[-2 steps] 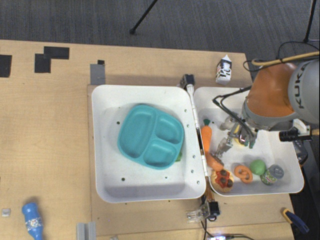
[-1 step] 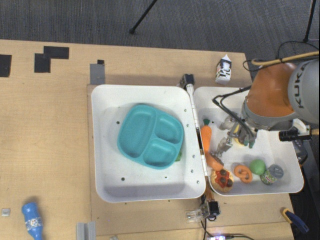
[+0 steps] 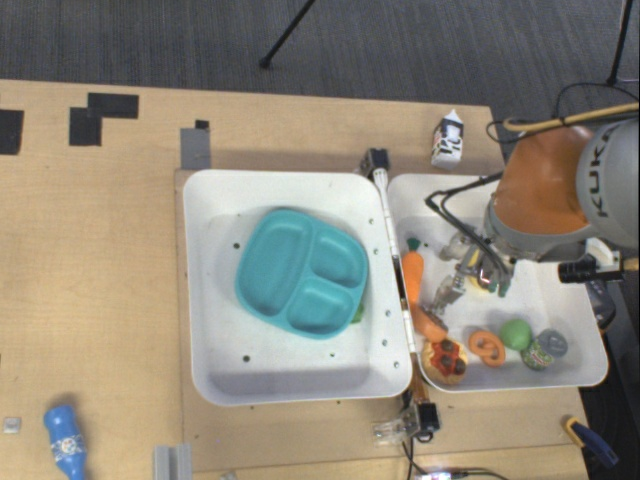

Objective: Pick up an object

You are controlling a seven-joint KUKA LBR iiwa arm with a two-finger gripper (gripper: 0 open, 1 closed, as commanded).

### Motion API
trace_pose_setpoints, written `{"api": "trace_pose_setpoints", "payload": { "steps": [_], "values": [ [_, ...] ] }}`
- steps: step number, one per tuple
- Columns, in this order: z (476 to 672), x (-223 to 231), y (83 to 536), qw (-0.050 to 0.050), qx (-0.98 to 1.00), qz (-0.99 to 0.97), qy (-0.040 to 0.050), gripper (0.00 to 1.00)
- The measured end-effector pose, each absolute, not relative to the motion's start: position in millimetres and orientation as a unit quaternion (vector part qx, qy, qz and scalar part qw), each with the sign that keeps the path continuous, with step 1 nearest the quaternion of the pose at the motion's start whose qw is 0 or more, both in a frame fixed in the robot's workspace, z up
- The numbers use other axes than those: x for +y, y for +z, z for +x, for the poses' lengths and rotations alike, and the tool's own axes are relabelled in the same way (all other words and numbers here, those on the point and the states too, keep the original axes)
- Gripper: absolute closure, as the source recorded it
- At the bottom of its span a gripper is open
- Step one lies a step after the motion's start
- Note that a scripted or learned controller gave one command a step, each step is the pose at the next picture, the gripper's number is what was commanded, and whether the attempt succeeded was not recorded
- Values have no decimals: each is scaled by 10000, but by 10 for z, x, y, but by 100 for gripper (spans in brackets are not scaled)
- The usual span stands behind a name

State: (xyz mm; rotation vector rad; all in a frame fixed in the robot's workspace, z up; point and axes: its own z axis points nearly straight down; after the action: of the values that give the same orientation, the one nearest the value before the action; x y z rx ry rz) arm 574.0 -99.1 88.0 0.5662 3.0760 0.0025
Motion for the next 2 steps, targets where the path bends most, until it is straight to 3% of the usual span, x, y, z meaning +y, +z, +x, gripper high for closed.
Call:
{"api": "trace_pose_setpoints", "payload": {
  "steps": [2],
  "values": [
    [5740, -991, 880, 69, 9835, 1810, 8, 0]
  ]
}}
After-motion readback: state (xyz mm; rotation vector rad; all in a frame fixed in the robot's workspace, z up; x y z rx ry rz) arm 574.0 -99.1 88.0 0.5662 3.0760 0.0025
